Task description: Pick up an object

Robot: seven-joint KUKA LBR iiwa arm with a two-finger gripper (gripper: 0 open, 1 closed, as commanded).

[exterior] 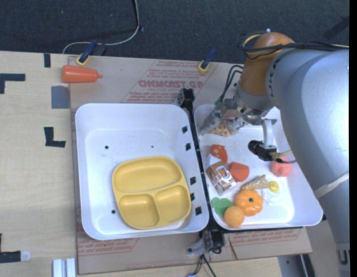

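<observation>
My gripper (226,118) is low over the far left corner of the right bin (302,203), under the grey arm with its orange band (260,62). A pizza-like orange slice (222,130) lies right beneath it, and whether they touch is unclear. Nearer the camera in this bin lie a red piece (219,153), a brown and white packet (220,177), a red wedge (240,171), a tan wedge (256,182), an orange pumpkin (249,202), an orange ball (234,216), a green item (220,203) and a pink block (281,167).
The left bin (92,131) holds a yellow divided plate (151,190). An orange carrot-shaped toy (80,74) lies on the bench at the far left. A black part of the arm (261,149) hangs over the right bin's middle. The bulky grey arm covers the bin's right side.
</observation>
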